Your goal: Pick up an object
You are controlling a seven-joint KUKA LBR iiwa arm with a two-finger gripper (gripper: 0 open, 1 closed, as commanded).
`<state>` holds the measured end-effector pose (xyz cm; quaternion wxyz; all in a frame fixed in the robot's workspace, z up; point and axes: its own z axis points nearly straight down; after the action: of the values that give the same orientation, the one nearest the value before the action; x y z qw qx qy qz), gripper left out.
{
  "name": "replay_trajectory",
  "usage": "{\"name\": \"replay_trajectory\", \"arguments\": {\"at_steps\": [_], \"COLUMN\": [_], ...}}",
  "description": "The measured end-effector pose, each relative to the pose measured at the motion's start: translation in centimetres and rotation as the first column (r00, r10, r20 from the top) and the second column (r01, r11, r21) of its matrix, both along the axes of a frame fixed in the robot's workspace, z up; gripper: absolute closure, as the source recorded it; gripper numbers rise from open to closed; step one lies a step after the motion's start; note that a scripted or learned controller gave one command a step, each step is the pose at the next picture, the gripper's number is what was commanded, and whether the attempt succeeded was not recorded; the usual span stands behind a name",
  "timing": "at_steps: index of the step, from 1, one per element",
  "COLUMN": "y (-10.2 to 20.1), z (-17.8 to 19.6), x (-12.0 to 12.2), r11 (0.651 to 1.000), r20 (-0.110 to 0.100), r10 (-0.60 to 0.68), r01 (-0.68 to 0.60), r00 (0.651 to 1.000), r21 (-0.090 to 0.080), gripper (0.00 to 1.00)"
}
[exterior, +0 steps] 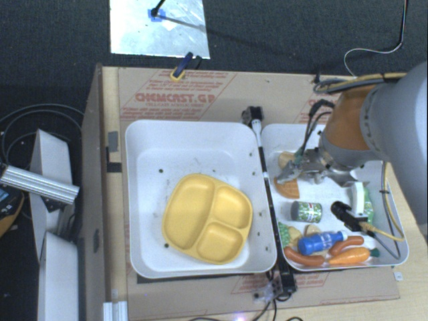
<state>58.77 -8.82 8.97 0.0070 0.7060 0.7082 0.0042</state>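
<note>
My gripper point(293, 171) reaches in from the right and hangs low over the upper left part of the right bin point(394, 249). It sits just above a tan and orange wedge-shaped slice point(288, 189), and part of another tan piece point(286, 159) shows behind it. Below them lies a green can point(306, 211) on its side. Along the bin's front edge lie a blue bottle point(321, 242), an orange carrot point(349, 257), two red sausages point(302, 259) and a green leafy piece point(288, 233). A white and green item point(359, 198) lies under the wrist.
The left bin point(144, 179) holds a yellow divided plate point(207, 217). The wall between the bins point(266, 186) runs close to the gripper's left. Cardboard point(174, 95) lies behind the bins and cables point(27, 122) lie off the bench to the left.
</note>
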Motion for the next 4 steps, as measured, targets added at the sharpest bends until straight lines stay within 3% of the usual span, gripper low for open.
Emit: {"name": "replay_trajectory", "arguments": {"at_steps": [1,2,3,4], "y": [-0.3,-6.4,-10.8,-11.3], "z": [-0.1,2.2,-0.4,0.7], "x": [-8.1,-8.9,-9.9,-9.8], "r11": [1.000,1.000,1.000,1.000], "r20": [-0.003,-0.014,-0.018,-0.008], "r10": [-0.002,-0.003,0.009,0.004], "r01": [0.002,0.003,-0.008,-0.004], "r00": [1.000,1.000,1.000,1.000], "r21": [0.003,0.002,0.020,0.005], "gripper": [0.00,0.00,0.00,1.00]}}
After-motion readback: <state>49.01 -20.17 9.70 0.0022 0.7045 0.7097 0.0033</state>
